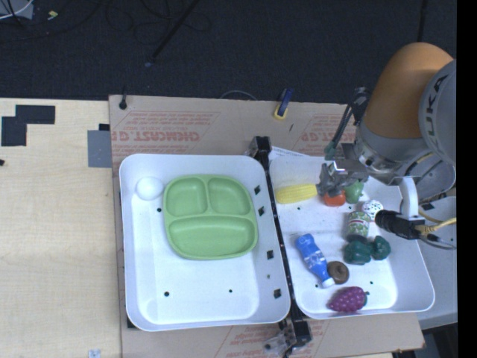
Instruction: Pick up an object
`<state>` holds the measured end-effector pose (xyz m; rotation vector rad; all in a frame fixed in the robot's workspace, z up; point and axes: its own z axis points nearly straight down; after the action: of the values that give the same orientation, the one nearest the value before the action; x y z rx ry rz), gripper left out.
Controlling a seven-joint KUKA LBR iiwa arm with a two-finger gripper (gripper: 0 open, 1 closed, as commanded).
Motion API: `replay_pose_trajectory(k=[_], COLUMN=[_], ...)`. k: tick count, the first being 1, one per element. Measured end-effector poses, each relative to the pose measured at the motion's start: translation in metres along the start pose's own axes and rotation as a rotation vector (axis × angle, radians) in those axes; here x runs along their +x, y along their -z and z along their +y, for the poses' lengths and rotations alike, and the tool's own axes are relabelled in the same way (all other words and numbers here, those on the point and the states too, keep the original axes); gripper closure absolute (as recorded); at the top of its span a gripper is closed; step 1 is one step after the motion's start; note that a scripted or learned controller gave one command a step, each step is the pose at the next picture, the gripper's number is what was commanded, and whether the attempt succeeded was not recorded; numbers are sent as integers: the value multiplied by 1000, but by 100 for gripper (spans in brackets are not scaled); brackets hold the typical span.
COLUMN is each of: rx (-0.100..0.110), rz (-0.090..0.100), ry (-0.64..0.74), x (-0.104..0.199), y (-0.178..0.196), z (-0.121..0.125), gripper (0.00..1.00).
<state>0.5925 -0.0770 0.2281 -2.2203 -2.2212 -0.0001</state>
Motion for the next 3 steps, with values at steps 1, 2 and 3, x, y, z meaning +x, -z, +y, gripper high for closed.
replay_pose_trajectory(k=[1, 2, 3], rx=[0, 1, 1], rz=[1, 2, -1], ry=[3, 4, 0], x=[47, 107, 127], y=[8, -1, -11], z=[13, 28, 38], gripper=[100, 100, 100])
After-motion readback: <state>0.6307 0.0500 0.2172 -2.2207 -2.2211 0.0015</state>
